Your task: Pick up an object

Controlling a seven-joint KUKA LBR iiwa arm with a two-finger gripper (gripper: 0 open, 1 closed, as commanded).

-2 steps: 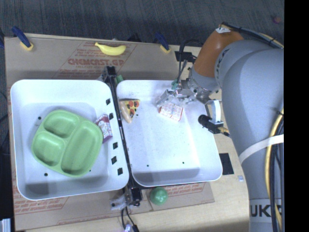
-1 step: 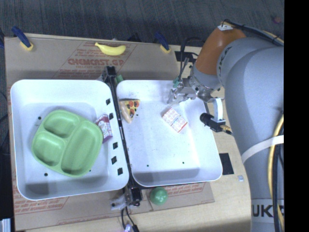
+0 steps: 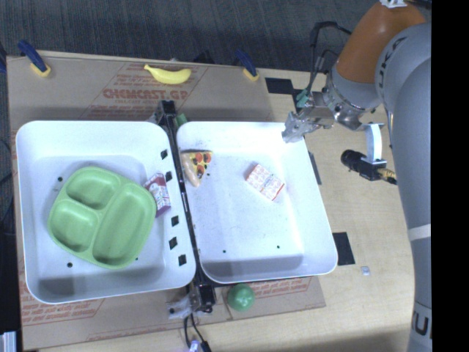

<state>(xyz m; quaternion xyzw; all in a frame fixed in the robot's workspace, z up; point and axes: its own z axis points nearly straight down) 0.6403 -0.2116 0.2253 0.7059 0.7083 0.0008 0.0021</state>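
Observation:
My gripper hangs over the far right corner of the right bin, above its rim, with nothing seen between its fingers. A small red and white packet lies in the right bin, a little below and left of the gripper. A pizza-slice toy rests against that bin's left wall. In the left bin sits a green divided plate, with a dark red wrapped snack beside it on the right.
A yellow banana lies on the cardboard behind the bins. A green ball sits in front of the right bin. Blue clamps hold the cardboard's far edge. Black tape marks dot the bench at right.

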